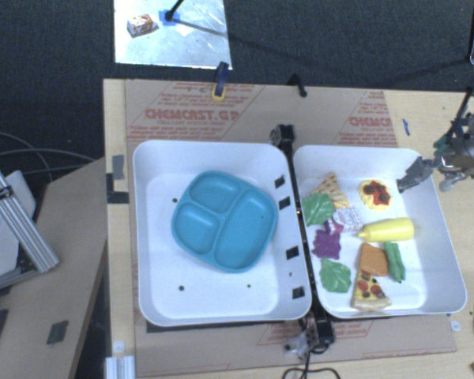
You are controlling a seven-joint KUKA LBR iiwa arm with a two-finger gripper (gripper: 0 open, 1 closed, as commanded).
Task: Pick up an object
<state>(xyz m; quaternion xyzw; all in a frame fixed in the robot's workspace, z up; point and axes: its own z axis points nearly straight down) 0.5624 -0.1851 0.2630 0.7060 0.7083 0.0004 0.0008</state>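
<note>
The right bin point(446, 247) holds several toy foods: a yellow squeeze bottle point(387, 229), a round red-and-yellow piece point(375, 193), a purple piece point(328, 242), two green leaves point(317, 208) point(336, 275), a pizza slice point(370, 292), an orange-brown piece point(372, 259) and a green pod point(394, 260). My gripper point(429, 178) hangs over that bin's upper right corner, above and to the right of the round piece. It is open with nothing between its fingers.
The left bin point(154, 172) carries a blue sectioned plate point(225, 219). A divider with black clips point(294, 219) runs between the bins. A second small pizza slice point(329, 184) lies near the divider. Cardboard lines the bench under both bins.
</note>
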